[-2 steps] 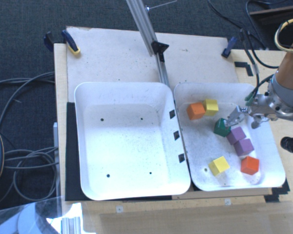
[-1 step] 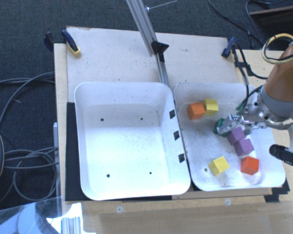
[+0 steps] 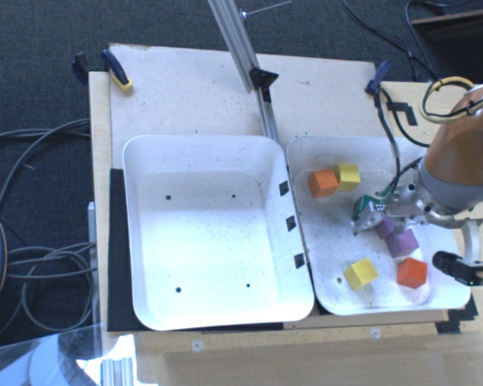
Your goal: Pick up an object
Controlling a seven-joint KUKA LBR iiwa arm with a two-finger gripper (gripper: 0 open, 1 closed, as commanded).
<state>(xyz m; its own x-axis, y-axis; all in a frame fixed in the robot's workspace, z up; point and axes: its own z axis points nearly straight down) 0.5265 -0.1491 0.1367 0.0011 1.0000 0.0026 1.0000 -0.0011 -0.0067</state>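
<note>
The left bin [image 3: 201,232] sits on the tabletop [image 3: 185,87]; the right bin [image 3: 330,296] holds an orange cube [image 3: 324,182] touching a yellow cube [image 3: 348,174], another yellow cube [image 3: 361,273], a purple block [image 3: 396,237] and a red cube [image 3: 412,273]. The tool [image 3: 369,214] hovers just beside the purple block; whether it is clenched I cannot tell. It might nudge the block off instead of catching it, since the red cube crowds close.

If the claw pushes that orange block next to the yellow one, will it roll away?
Probably not. The small orange cube-shaped block has flat faces, so it would likely slide. It touches the small yellow block, so that may shift too. It looks stiff, likely light.
</note>
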